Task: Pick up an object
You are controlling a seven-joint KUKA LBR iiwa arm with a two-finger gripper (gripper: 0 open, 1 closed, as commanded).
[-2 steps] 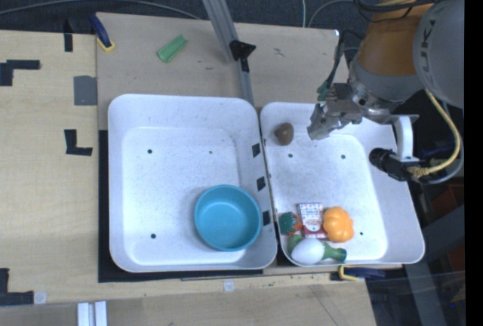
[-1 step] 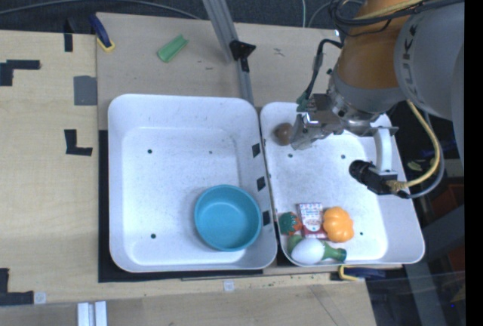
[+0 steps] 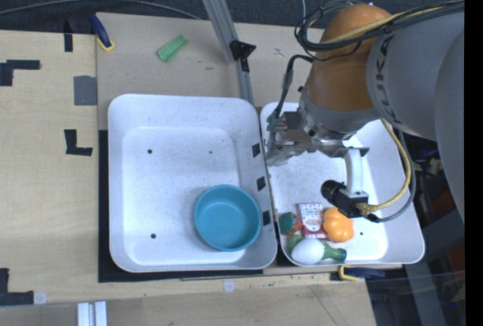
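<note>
Arm: the grey KUKA arm with its orange band (image 3: 355, 38) reaches in from the right and hangs over the far part of the right white bin (image 3: 404, 241).
Gripper: the two-finger metal gripper (image 3: 281, 142) sits low by the bin's left wall, close to the divide between the bins; whether it is open, closed or gripping anything I cannot tell, since the wrist body covers it from above.
Candidates: a small cluster lies in the near left corner of the right bin: a round orange fruit-like toy (image 3: 337, 225), a small red and white printed packet (image 3: 309, 217), a white egg-shaped object (image 3: 307, 250) and a dark green piece (image 3: 289, 223) (possibly a toy vegetable, too small to be sure).
Left bin: the left white bin (image 3: 143, 128) holds a blue plastic bowl (image 3: 227, 216) near its right wall.
Key relation: the cluster lies nearward of the gripper and slightly right, in the same bin, so the move is likely a short travel toward the near edge, then a descent.
Risk: the pieces touch, so a clean single grasp looks doubtful.
</note>
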